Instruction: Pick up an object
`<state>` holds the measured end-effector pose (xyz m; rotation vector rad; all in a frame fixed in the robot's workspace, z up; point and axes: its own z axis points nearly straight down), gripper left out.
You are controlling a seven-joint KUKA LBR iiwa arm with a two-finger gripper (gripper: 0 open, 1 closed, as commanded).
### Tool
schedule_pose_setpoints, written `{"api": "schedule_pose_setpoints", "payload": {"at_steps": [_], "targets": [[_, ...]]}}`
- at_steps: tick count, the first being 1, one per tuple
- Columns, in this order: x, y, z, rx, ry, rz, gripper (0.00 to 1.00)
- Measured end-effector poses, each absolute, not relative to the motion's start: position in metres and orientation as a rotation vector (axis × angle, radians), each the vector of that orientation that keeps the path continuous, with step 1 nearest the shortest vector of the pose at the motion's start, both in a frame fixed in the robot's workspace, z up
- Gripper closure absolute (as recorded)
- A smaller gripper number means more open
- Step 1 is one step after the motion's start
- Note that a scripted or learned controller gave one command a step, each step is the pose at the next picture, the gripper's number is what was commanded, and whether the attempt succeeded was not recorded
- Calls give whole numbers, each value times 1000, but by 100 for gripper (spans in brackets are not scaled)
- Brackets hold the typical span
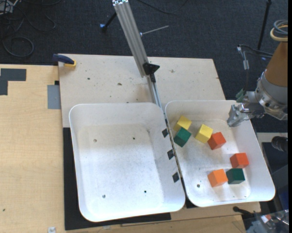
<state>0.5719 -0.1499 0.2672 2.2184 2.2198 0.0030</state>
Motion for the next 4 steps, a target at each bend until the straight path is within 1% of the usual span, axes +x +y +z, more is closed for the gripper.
{"api": "schedule_pose_setpoints", "payload": {"at_steps": [1,2,3,4], "targets": [[562,-94,270,2219,2230,0,100],[557,-42,252,2221,2229,-2,100],[545,9,237,2221,2229,-3,100],[542,67,242,2218,2230,-1,100]]}}
